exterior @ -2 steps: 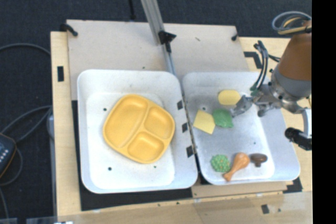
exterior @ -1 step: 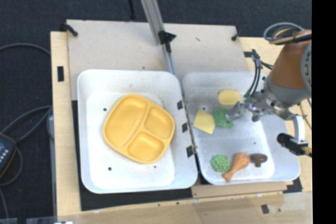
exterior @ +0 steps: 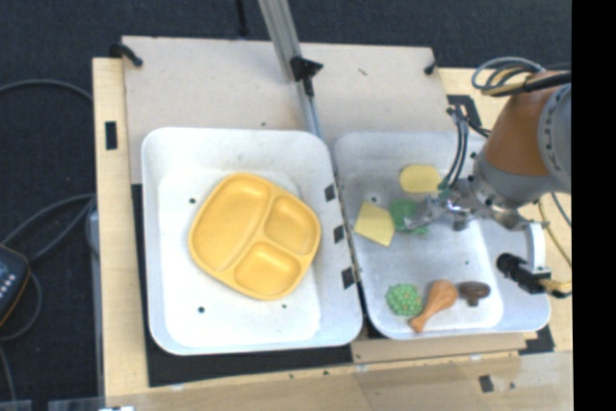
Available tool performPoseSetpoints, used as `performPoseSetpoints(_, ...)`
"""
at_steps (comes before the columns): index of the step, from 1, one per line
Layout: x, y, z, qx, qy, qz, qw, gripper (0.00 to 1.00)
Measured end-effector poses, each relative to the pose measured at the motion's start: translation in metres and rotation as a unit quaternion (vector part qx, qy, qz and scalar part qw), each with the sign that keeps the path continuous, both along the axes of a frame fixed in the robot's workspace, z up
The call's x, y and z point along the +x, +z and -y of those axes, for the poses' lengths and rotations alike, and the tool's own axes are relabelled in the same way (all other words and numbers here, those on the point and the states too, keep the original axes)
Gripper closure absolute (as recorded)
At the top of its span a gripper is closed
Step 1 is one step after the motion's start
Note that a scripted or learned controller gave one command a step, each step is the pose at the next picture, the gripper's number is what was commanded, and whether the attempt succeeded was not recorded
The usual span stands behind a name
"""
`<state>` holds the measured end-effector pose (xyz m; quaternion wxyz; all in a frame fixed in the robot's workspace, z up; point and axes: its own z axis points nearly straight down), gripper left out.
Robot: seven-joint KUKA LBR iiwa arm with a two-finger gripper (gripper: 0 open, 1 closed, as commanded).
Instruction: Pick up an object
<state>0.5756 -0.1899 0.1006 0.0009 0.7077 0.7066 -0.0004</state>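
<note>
My arm comes in from the right over the right bin (exterior: pixel 377 159), the orange band sitting above the wrist, and my gripper (exterior: pixel 423 217) is low over the middle of that bin. Its tip is right at a small green object (exterior: pixel 404 214), which lies between a pale yellow wedge (exterior: pixel 375 224) to its left and a flat yellow oval piece (exterior: pixel 420 177) just behind it. At this slant I cannot tell how my gripper stands or whether it has hold of the green object; the two overlap in the view and that is all I can make out. Nearer the front wall of the same bin lie a bumpy green round piece (exterior: pixel 404 299), a tan drumstick (exterior: pixel 434 302) just beside it, and a small dark brown piece (exterior: pixel 474 291) close to the drumstick's thick end. In the left bin (exterior: pixel 164 159) a yellow divided plate (exterior: pixel 254 234) with three compartments rests flat, turned at an angle to the bin's walls.
</note>
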Motion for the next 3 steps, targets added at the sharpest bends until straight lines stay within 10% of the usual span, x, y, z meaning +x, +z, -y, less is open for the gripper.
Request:
performPoseSetpoints(1,0.002,0.014,0.001,-0.0006,-0.001,0.004,1.0000,1.00)
performPoseSetpoints(3,-0.003,0.119,0.007,-0.0006,0.002,0.004,1.0000,1.00)
